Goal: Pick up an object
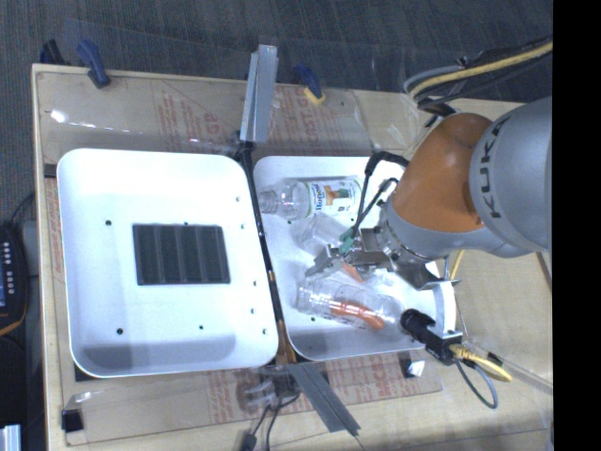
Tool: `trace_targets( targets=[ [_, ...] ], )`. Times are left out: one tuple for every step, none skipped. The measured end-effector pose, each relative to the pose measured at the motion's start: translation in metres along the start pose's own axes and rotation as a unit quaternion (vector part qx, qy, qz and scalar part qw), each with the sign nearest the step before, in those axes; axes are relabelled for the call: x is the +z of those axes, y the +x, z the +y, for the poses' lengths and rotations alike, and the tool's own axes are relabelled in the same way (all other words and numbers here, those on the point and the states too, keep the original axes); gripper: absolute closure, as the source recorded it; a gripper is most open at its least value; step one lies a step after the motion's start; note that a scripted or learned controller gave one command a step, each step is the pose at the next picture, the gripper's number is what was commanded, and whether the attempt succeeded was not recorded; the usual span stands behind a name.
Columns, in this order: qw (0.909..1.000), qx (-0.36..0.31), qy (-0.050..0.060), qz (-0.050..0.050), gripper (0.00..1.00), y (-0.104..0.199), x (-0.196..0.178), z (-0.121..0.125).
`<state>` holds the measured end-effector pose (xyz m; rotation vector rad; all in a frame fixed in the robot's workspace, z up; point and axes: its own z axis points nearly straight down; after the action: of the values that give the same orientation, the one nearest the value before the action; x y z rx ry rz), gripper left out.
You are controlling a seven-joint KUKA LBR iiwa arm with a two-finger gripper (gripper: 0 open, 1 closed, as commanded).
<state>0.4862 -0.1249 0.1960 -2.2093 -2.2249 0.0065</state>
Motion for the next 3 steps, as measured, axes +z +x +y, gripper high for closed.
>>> trace_targets(
  targets=[
    [0.9995, -0.03, -0.011, -0.002, 0.0, -0.024, 0.085, 0.006],
    [0.9997, -0.026, -0.002, 0.0, 0.0, -0.044, 0.088, 0.067],
    [0.9982, 0.059, -0.002, 0.0, 0.0, -0.033, 0.013, 0.074]
  ],
)
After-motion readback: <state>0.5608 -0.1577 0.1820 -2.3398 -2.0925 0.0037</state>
